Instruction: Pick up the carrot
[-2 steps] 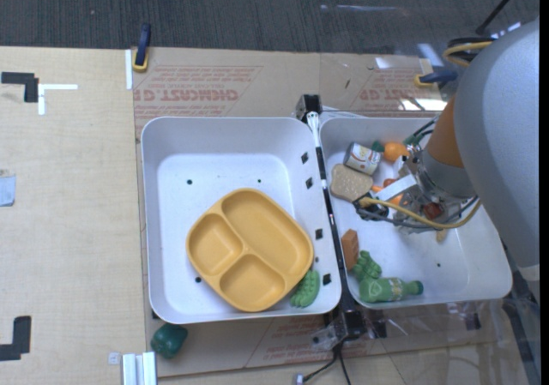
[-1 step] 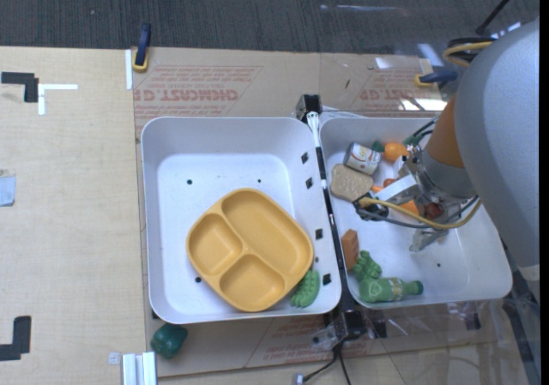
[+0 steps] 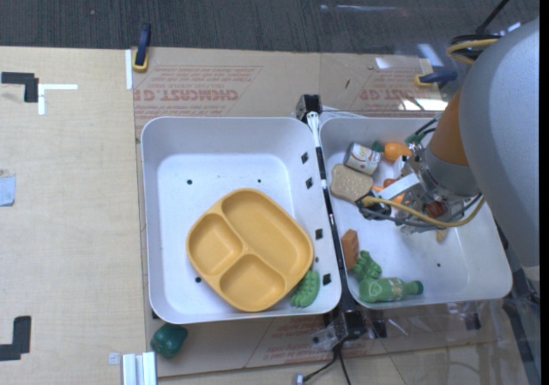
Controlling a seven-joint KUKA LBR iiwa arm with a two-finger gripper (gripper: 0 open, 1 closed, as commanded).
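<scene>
The small orange carrot (image 3: 395,150) lies near the far wall of the right shallow white bin (image 3: 467,276), just beside a small printed carton (image 3: 363,157); the grey arm's gripper (image 3: 388,205) hangs nearer, over the bin floor, and whether it is parted or closed cannot be told; risk: the carton and tan bread slice (image 3: 347,183) crowd the carrot, so a descent may nudge or seize the wrong item; its long axis seems to run left-right, green end leftward, though partly hidden.

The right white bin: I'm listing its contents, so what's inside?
In the right white bin: a slice of bread, a small carton, a green bottle, a green leafy piece. The grey arm covers the rest.
</scene>
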